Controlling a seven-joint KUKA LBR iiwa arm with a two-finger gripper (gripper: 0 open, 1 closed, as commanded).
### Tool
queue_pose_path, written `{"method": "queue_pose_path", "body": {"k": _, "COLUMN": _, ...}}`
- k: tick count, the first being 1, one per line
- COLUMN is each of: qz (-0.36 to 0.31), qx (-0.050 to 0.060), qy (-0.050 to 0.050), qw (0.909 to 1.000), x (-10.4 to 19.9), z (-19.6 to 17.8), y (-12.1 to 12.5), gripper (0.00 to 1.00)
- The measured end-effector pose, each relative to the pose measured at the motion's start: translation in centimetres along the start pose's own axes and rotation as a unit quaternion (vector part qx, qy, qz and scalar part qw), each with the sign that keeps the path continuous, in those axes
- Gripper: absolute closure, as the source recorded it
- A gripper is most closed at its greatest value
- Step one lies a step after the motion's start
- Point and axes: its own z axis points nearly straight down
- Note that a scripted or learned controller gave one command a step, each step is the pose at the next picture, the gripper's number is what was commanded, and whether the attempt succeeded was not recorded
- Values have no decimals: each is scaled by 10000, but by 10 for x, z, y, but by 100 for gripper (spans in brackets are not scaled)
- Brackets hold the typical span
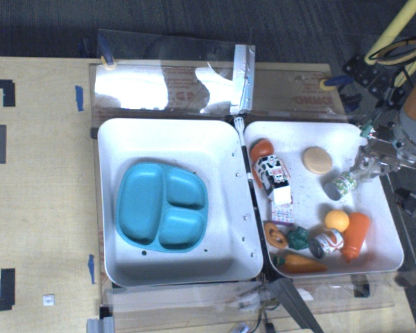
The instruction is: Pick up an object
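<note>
The right bin (374,134) holds several small objects. A red tomato-like ball (261,148) and a black-and-white patterned carton (271,170) lie by its left wall, with a white and pink box (282,201) below them. A tan round disc (317,159) sits in the upper middle. My gripper (366,165) reaches in over the bin's right rim. Its tip is right beside a small clear-green bottle (342,184), and I cannot make out whether they touch. Lower down lie a yellow ball (337,220), an orange bottle (357,234), a small can (327,241) and a carrot (299,261).
The left bin (125,141) holds a blue divided plate (163,205). A dark green piece (299,238) and an orange ring-shaped piece (276,235) crowd the right bin's lower left. Clear plastic panels (173,82) stand behind the bins. Cables and a yellow hose (395,26) hang at upper right.
</note>
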Motion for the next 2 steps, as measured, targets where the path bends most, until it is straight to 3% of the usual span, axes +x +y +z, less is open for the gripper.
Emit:
{"method": "queue_pose_path", "body": {"k": 1, "qz": 140, "qx": 33, "qy": 19, "qw": 9999, "x": 44, "z": -10, "y": -50, "gripper": 100}}
{"method": "queue_pose_path", "body": {"k": 2, "qz": -244, "qx": 10, "qy": 8, "qw": 9997, "x": 83, "z": -6, "y": -25, "gripper": 100}}
